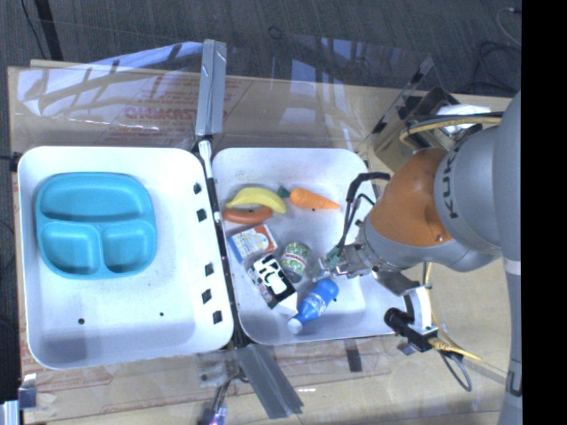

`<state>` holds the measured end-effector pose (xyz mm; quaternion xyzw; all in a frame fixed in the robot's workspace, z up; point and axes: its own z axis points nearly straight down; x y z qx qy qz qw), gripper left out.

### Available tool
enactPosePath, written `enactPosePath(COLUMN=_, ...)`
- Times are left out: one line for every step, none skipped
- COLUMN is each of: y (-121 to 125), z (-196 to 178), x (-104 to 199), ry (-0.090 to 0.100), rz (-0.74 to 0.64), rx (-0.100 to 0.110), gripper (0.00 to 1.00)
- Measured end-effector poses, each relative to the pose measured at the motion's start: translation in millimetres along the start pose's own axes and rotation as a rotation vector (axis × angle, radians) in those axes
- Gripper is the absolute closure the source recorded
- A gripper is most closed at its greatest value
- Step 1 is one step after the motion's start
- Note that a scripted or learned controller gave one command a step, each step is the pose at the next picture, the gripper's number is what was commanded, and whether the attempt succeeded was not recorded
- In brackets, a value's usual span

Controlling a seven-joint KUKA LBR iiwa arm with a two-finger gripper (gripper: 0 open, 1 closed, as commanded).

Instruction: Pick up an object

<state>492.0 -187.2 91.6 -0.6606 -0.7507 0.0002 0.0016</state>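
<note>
Bottle point(314, 303), clear plastic with a blue cap, lying tilted in the right bin point(266, 159), near that bin's front wall. Beside the bottle, toward the divider: a black-and-white carton point(271, 277), a red-and-white packet point(250, 240) and a round green can point(295, 257). Farther back from the bottle: a banana point(257, 199), a hot dog point(247, 214) and a carrot point(313, 199). Gripper point(341, 262) just right of the bottle; whether its grip is released or clenched cannot be made out. Left bin point(115, 335) carries a blue divided tray point(93, 222).
</note>
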Motion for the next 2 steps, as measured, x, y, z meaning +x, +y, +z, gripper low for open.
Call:
enactPosePath(y=1, z=-10, x=0, ry=-0.001, rz=-0.005, rx=0.0, gripper=1.0)
enactPosePath(y=36, z=-123, x=-13, ry=-0.003, rz=0.019, rx=-0.003, gripper=1.0)
